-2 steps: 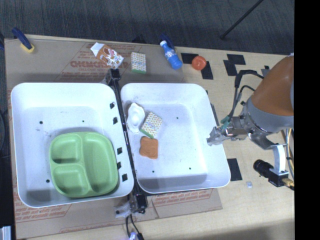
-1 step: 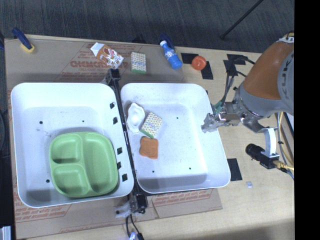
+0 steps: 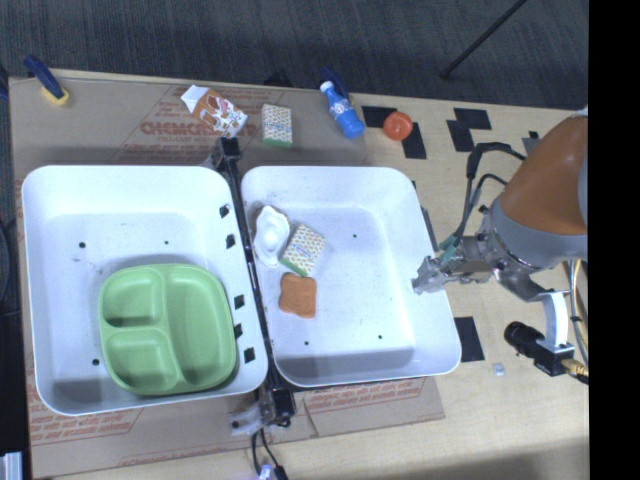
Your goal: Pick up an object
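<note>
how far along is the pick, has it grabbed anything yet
Nothing looks done yet. The gripper sits at the right rim of the right bin, with nothing visible between its fingers. The orange piece, the patterned packet and the white item lie untouched near that bin's left wall. The green divided tray lies in the left bin. Still left: reach in, grasp an object, lift it.
</note>
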Controlling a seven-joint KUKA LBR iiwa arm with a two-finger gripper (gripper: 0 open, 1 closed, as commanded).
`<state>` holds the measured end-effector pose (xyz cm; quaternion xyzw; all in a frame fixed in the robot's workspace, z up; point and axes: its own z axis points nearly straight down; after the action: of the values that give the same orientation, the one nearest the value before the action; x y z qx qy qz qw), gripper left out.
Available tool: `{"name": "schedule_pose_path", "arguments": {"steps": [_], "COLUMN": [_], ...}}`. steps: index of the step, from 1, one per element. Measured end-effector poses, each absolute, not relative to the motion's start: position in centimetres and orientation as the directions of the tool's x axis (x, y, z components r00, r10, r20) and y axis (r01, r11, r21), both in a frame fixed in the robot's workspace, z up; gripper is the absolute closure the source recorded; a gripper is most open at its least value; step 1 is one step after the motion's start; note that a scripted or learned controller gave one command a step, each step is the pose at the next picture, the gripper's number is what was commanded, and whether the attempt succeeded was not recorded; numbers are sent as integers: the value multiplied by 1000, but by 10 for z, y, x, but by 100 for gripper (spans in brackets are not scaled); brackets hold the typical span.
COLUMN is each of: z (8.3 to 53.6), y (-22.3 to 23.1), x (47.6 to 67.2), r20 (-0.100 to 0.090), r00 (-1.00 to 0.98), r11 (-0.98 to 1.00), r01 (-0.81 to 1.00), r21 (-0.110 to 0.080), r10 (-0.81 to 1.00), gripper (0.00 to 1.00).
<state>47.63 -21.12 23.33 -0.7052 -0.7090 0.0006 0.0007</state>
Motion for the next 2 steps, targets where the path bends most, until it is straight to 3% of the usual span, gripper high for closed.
{"name": "schedule_pose_path", "arguments": {"steps": [1, 2], "z": [255, 224], "y": [-211, -211], "x": [537, 488], "r20": [0, 1], "r00": [-5, -6], "r11": [5, 6], "r01": [1000, 1000], "r21": [1, -4], "r10": [1000, 1000], "gripper": [100, 100]}}
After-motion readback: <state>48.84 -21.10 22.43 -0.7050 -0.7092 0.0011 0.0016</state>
